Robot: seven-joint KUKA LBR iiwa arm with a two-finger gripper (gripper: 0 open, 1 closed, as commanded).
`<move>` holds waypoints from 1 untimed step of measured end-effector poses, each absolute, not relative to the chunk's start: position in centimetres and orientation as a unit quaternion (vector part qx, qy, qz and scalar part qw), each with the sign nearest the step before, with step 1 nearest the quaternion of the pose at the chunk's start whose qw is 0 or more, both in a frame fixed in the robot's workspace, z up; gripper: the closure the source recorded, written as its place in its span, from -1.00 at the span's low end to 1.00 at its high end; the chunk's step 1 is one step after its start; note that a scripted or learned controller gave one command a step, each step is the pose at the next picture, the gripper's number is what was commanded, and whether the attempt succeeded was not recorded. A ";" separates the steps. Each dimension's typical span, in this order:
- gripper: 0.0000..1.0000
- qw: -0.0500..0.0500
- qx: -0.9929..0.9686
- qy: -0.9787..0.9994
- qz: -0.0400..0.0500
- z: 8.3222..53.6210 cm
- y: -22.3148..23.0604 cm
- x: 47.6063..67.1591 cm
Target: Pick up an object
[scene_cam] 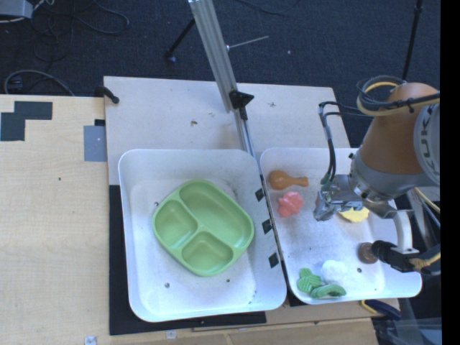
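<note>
My gripper (pixel 323 208) hangs low over the middle of the right bin (pixel 309 254); nothing shows between its tips. Just left of it lies a pink toy (pixel 290 204). An orange pear-shaped toy (pixel 284 180) lies behind that, near the bin's far left. A yellow piece (pixel 354 214) peeks out just right of the gripper, partly under the arm. A small brown round thing (pixel 367 252) rests toward the right side. At the front lie a green ridged toy (pixel 318 284) and a pale translucent lump (pixel 335 269).
The left bin (pixel 136 264) holds a green divided plate (pixel 203 226). Black clips (pixel 264 210) sit along the wall between the bins. A slanted metal rail (pixel 219 52) rises behind them. Pale bench surface lies to the left.
</note>
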State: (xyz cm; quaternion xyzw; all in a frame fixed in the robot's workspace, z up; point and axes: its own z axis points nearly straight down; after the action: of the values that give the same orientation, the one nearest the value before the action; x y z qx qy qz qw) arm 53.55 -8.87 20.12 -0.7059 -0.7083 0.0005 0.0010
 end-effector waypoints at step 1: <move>1.00 0.001 -0.706 -0.709 0.000 21.4 -3.4 54.9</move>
State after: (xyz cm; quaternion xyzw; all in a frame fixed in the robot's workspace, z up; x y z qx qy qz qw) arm 54.87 -3.41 21.37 -0.7056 -0.7087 0.0003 0.0008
